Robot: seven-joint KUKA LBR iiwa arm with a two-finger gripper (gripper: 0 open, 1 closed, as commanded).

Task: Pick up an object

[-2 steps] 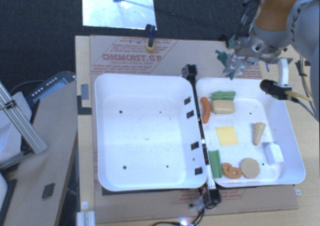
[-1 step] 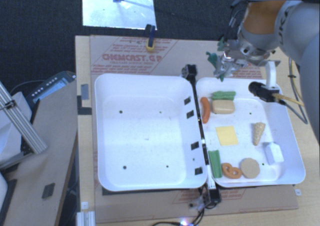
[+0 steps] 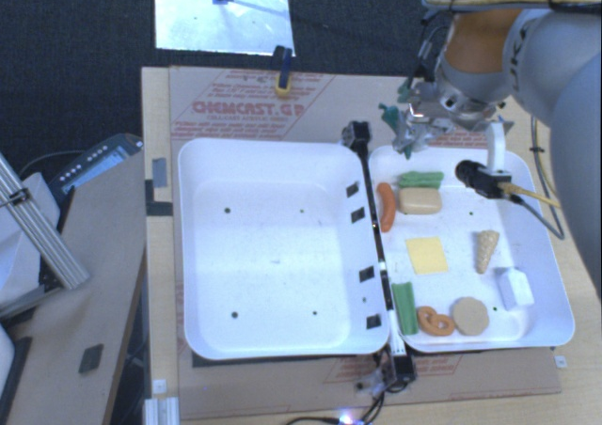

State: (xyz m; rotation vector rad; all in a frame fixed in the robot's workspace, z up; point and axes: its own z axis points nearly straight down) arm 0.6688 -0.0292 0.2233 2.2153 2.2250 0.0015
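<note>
Arm [image 3: 527, 47]: you see the grey arm with its orange band reaching in from the right; its bulk is cut off by the top and right edges.
Gripper [image 3: 411, 143]: it hangs above the far-left corner of the right bin; the fingertips are small, dark and blurred, so you cannot tell whether they stand apart or together, and nothing is visibly between them.
Right bin [image 3: 550, 306]: this shallow white bin holds all the objects; its far rim is partly hidden behind the wrist.
Green item [image 3: 420, 179]: it lies nearest the gripper, at the far end, touching the tan block; its shape is hard to make out.
Tan block [image 3: 419, 201]: just below the green item.
Orange sausage [image 3: 386, 206]: along the left wall, beside the tan block.
Yellow square [image 3: 427, 255]: flat at mid-bin.
Cone [image 3: 485, 249]: pale, right of the yellow square.
White block [image 3: 514, 288]: near the right wall, faint against the white floor.
Round biscuit [image 3: 470, 316]: at the near end.
Pretzel [image 3: 434, 321]: touching the round biscuit's left side.
Green stick [image 3: 403, 307]: along the left wall at the near end.
Black fitting [image 3: 478, 177]: a dark part with a cable over the right bin's far side; you cannot tell what it is.
Left bin [image 3: 273, 254]: white, beside the right bin, joined by dark clips.
</note>
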